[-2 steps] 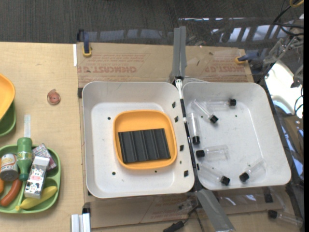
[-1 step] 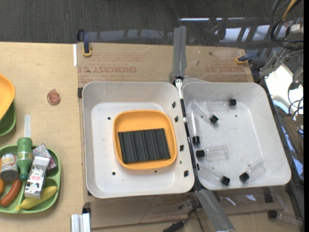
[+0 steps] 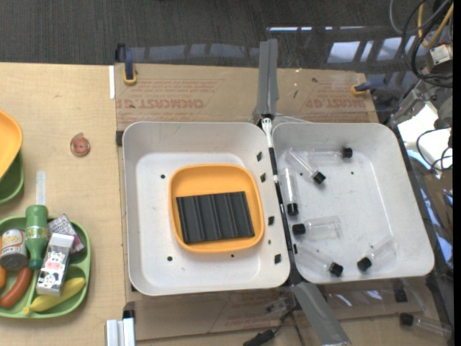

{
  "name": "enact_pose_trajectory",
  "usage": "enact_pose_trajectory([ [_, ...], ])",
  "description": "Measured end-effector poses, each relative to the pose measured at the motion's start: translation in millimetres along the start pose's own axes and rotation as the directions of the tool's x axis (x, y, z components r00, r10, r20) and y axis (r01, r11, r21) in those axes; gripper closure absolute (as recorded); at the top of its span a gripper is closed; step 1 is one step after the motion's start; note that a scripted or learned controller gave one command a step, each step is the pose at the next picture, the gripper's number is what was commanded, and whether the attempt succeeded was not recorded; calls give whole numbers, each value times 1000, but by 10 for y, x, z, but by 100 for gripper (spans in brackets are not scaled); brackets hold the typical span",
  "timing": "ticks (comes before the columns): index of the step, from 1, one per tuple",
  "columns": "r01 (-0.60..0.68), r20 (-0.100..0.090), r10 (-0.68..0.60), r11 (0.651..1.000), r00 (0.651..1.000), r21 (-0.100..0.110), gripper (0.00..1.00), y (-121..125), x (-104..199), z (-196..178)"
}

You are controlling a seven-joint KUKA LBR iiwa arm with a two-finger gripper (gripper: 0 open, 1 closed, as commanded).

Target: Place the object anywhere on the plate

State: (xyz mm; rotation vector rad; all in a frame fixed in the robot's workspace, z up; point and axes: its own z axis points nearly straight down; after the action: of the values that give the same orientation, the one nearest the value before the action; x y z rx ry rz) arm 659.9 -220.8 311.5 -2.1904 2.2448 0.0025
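Two white bins (image 3: 144,265) hold orange plate (image 3: 216,181), clear vials (image 3: 310,168).

Light was bright and even from overhead, with soft shadows inside the white bins (image 3: 137,193). Glare washed out a patch at the far right edge. Focus was fairly sharp throughout; the clear tubes (image 3: 317,228) stayed faint against white.

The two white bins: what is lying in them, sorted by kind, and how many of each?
Clear plastic tubes with black caps: 6
Orange plastic plate: 1
Dark grey ribbed block, lying on the plate: 1
Total: 8
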Motion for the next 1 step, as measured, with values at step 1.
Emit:
enact_pose_trajectory([
  [1, 323, 0, -323, 947, 947, 1, 0, 0, -1, -199],
])
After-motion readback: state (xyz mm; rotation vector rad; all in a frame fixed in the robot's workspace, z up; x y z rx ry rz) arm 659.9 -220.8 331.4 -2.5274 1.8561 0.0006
